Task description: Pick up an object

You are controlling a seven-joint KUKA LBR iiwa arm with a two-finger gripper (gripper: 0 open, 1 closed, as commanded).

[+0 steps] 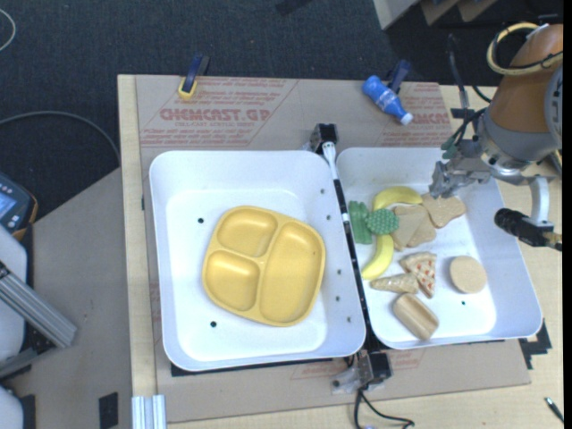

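Note:
The right bin holds several toy foods: a yellow banana, a green leafy piece, tan bread-like slices, a pizza slice, a round tan biscuit, a pale cone-shaped piece and a brown loaf piece. My gripper hangs low at the back of this bin, just above a tan slice and right of the banana's upper end. Nothing is visibly lifted by it.
The left bin carries a yellow divided plate. A blue clamp and a yellow-and-blue clamp sit on the board behind the bins. A black clip joins the bins at the back. The arm rises at the right.

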